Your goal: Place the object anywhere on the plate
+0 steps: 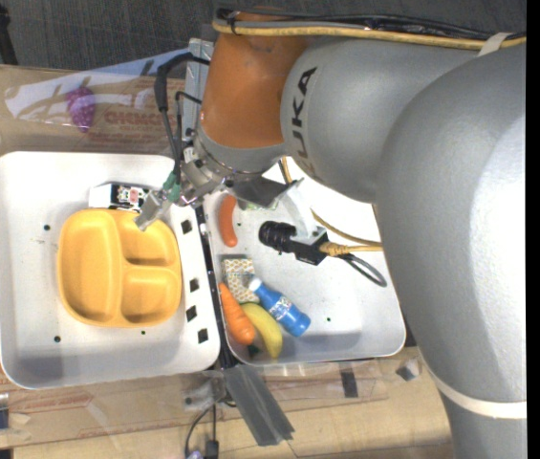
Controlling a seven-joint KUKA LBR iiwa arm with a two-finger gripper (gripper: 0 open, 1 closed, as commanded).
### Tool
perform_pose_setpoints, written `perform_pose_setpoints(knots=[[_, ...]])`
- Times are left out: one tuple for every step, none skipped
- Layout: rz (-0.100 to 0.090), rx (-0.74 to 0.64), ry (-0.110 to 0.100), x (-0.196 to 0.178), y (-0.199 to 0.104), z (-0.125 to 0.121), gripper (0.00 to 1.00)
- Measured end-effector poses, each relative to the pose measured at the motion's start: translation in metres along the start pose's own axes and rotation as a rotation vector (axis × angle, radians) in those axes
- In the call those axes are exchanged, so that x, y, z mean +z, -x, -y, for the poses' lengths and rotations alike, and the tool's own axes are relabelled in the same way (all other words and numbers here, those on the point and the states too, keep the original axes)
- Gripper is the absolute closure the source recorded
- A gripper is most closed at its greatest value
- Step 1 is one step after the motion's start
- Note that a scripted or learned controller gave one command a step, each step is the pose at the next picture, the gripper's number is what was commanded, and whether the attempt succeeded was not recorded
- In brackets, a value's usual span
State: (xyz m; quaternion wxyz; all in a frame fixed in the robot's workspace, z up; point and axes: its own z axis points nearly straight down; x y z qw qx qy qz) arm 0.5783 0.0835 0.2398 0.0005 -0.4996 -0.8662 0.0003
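The pincer (pixel 153 208) hovers over the plate's (pixel 117 271) upper edge; I cannot tell its state. The carrot (pixel 238 319), lower centre, looks light, stiff; grip mid-body.

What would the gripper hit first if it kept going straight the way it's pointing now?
Probably the yellow plate. The gripper points down-left at the plate's upper rim in the left bin. How high it hangs above the rim is unclear from this one slanted view.

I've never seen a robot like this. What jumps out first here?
The huge grey arm with its orange band fills the right and top. Its gripper hangs at the upper edge of a yellow divided plate in the left bin. A carrot, banana and blue bottle lie in the right bin.
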Motion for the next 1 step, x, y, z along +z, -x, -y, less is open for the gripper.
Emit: perform_pose_setpoints(knots=[[0.0,0.0,0.0,0.0,0.0,0.0,0.0]])
